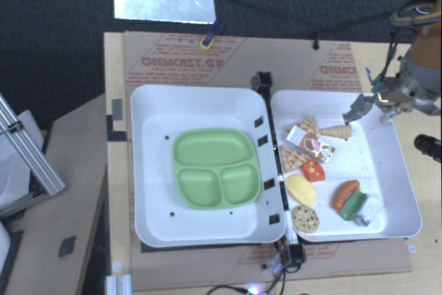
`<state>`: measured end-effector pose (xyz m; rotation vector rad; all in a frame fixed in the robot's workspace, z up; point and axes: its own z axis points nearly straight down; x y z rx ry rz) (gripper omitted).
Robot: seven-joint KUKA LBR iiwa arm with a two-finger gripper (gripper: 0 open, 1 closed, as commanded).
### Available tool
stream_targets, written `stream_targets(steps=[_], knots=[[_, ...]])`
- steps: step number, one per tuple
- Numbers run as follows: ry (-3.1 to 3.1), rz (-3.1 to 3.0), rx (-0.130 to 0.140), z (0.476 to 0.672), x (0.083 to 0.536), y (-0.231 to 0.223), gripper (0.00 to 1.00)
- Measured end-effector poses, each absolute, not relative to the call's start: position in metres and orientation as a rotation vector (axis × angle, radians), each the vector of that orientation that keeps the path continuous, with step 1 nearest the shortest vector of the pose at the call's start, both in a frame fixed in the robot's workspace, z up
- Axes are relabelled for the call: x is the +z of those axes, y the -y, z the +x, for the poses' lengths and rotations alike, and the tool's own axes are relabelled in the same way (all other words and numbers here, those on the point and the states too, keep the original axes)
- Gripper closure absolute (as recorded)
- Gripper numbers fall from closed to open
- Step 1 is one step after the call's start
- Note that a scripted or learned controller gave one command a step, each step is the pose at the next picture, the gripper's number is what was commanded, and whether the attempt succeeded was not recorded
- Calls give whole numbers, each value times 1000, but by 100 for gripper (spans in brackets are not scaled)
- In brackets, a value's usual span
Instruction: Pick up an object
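A cluster of toy foods is seen in the right bin [397, 169], mostly along its left half. An ice-cream cone [335, 132] lies on its side at the far end of the cluster, with a waffle wedge [306, 126] just to its left and a small printed packet [311, 144] just nearer. Nearer still a second waffle piece [291, 158] is found, touching a red tomato-like piece [313, 170]. A yellow lemon-shaped piece [301, 189] lies against the bin's left wall, and a round cookie [304, 218] rests in the near left corner. An orange sausage shape [344, 193] and a green piece [354, 206] lie side by side, somewhat apart to the right.

The gripper [356, 110] is held above the far part of the right bin, just right of the cone's open end (whether the cone is touched cannot be told); nothing is seen between its fingers, and their spread cannot be made out.

In the left bin [148, 148] a green divided tray [214, 168] is placed centrally, with three compartments.
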<state>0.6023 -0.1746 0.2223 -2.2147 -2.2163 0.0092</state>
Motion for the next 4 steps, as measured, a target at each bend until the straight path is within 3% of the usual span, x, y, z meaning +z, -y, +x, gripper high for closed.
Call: stream_targets(steps=[1, 4], knots=[[2226, -2219, -1, 605, 229, 174, 0], [2223, -2220, 1, 613, 85, 185, 0]])
